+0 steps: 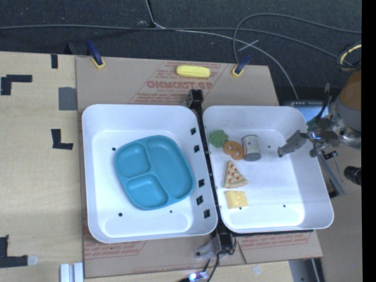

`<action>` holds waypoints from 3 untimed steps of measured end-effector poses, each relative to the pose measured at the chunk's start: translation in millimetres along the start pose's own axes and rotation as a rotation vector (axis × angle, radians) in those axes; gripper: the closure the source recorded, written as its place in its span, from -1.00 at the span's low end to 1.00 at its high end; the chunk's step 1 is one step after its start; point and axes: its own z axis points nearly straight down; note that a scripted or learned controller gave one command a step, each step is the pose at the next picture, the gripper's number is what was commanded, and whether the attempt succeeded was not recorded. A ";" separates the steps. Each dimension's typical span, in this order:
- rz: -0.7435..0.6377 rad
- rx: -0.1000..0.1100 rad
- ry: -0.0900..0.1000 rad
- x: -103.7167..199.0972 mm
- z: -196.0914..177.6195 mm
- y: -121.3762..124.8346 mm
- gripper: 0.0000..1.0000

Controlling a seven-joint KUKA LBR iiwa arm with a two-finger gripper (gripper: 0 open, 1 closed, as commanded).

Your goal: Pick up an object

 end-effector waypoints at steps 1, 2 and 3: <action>-0.004 -0.014 -0.004 0.4 -7.9 3.1 -1.00; -0.004 -0.007 -0.002 -0.6 56.4 5.3 -1.00; -0.005 -0.008 -0.002 2.9 100.4 4.4 -1.00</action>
